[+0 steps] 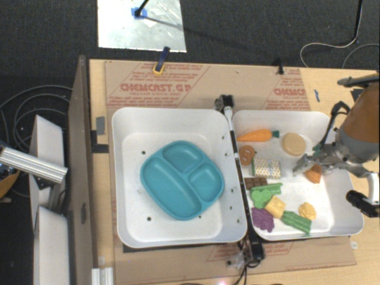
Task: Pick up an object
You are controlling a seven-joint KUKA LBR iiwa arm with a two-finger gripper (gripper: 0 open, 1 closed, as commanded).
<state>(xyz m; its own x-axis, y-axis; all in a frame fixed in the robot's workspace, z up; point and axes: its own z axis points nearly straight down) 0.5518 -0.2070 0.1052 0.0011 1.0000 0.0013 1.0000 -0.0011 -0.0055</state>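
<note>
Hovering low in the right bin [341, 218], the gripper [310, 166] sits right over an orange piece [314, 174], which peeks out just beneath it; can't tell how wide it's set.

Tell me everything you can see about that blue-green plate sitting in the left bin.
The teal plate is a rounded, smooth, plastic-looking tray with raised ridges dividing it into three compartments: one long section and two smaller ones. All three look bare. It lies flat on the floor of the left bin, turned at a slant to the bin's walls and roughly centred. Nothing else touches it.
</note>
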